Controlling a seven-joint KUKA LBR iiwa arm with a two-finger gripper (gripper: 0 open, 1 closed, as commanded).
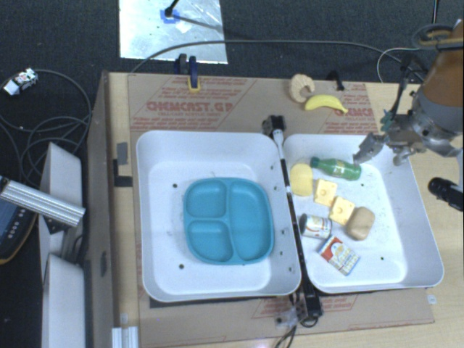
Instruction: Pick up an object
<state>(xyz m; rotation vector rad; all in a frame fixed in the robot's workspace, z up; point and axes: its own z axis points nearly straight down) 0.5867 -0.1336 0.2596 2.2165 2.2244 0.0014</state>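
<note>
The right bin holds several small items. A green bottle lies on its side near the far edge. Below it are a yellow piece, a holed cheese wedge, a yellow cube, a brown potato-like lump, a small can and a red-and-white packet. My gripper hangs over the bin's far right part, just right of the bottle's end. It is open, and nothing sits between its fingers.
The left bin carries a blue divided plate. A banana and a beige object lie on the cardboard behind the right bin. A black clamp sits where the bins meet.
</note>
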